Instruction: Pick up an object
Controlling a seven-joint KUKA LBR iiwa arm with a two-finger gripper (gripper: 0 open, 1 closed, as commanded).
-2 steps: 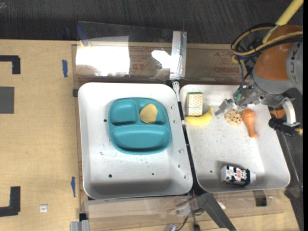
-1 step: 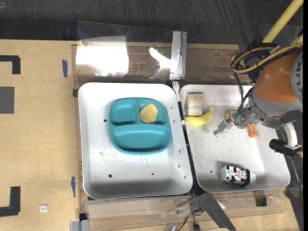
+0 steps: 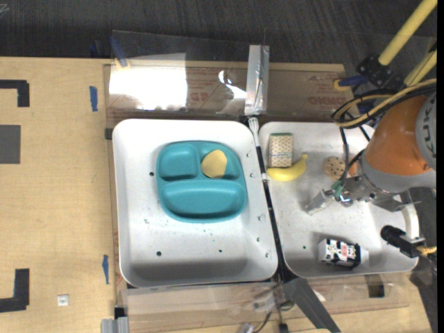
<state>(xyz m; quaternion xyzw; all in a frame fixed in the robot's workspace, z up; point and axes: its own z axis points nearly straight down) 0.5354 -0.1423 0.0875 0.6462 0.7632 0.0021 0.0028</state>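
Note:
My gripper (image 3: 320, 201) hangs low over the middle of the right bin (image 3: 368, 266), on the end of the grey arm with the orange band (image 3: 395, 148). Just above and to its right lies a round tan cookie-like piece (image 3: 336, 165). A yellow banana (image 3: 288, 171) lies to the gripper's upper left, touching a small green and white box (image 3: 281, 150). A black and white packet (image 3: 340, 252) rests near the bin's front edge, below the gripper. I see nothing held in the gripper.
The left bin (image 3: 139, 220) holds a teal divided plate (image 3: 201, 196) with a yellow rounded object (image 3: 214, 163) in its upper right compartment. A ridge (image 3: 267, 207) separates the two bins. Cables and a yellow pole (image 3: 409, 26) crowd the upper right.

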